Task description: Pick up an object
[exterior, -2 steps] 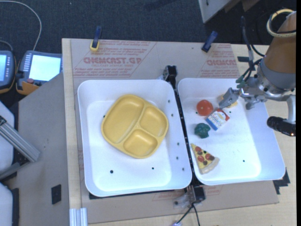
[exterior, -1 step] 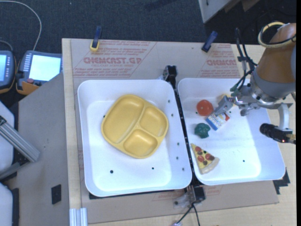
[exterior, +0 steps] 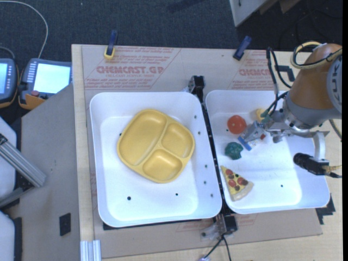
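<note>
Over the right bin (exterior: 283,197) my arm (exterior: 315,86) reaches in from the right, its orange band above the grey wrist. My pincer (exterior: 251,137) hangs low at the bin's upper middle, pointing left toward the toys. Whether it is spread or pressed together I cannot tell; a blue bit shows at its tip, and from above I cannot make out what that bit is or whether anything sits inside the grip.

Three toys lie loose in this bin. Just beside my tip, up and to its left, sits a red ball (exterior: 236,124). Below that, near the tip and lower left of it, is a dark green lump (exterior: 234,150). I cannot say for certain whether my tip touches either one. Further down, against the bin's left wall, lies a pizza slice (exterior: 237,183), well apart from my pincer, its point aimed at the bin's upper left. Something small and yellow (exterior: 260,114) peeks out behind my wrist, too hidden to name.

Across the divider, the left bin (exterior: 109,200) holds a yellow plate (exterior: 156,145) with three compartments, lying flat and turned at an angle, near the bin's middle.
</note>
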Available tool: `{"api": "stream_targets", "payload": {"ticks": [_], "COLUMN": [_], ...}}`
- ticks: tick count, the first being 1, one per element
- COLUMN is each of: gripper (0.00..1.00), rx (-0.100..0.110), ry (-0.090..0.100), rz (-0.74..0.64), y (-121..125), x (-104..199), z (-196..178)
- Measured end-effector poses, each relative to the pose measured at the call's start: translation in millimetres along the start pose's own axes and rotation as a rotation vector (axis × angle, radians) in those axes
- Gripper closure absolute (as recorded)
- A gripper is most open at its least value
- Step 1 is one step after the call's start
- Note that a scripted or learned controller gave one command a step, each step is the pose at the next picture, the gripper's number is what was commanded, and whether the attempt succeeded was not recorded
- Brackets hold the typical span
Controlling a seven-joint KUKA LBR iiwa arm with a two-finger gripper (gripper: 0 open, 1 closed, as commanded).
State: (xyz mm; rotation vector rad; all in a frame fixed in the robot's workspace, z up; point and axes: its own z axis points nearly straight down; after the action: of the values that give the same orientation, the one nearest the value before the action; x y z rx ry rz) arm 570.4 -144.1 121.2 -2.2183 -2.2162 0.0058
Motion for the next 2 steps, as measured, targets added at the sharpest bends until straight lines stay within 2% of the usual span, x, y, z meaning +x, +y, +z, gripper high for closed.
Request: {"api": "stream_targets", "payload": {"ticks": [1,2], "gripper": [0.0,1.0], "rx": [-0.003,-0.008], "ry": [0.0,-0.002], "rz": [0.0,0.0], "y": [0,1], "x": [0,0], "z": [39,26]}}
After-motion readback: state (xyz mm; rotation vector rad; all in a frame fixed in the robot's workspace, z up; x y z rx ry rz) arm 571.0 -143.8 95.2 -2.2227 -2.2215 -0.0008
